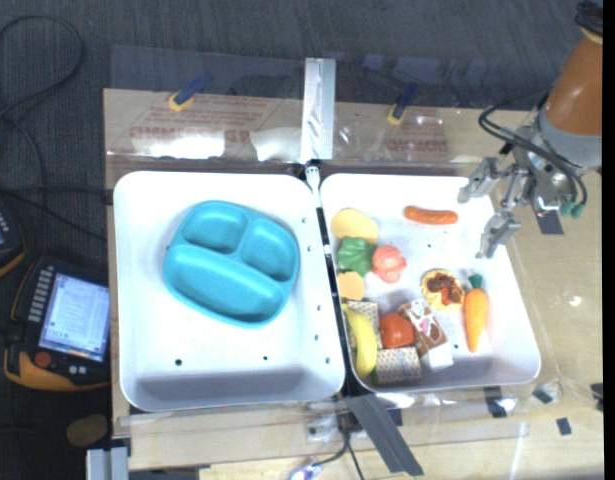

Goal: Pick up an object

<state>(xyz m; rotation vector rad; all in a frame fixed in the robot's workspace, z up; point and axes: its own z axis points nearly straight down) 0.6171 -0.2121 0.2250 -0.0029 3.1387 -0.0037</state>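
Hanging wide and holding nothing, my shiny metal pincer (495, 204) floats over the smooth white bin (517, 368), near a long red sausage (430, 215).

faint reddish print on the clear sheet (187, 133) behind the bins, too blurred to read

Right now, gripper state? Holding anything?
Gripper: open, nothing between its fingers, hovering over the right bin's far right corner, beside the sausage.
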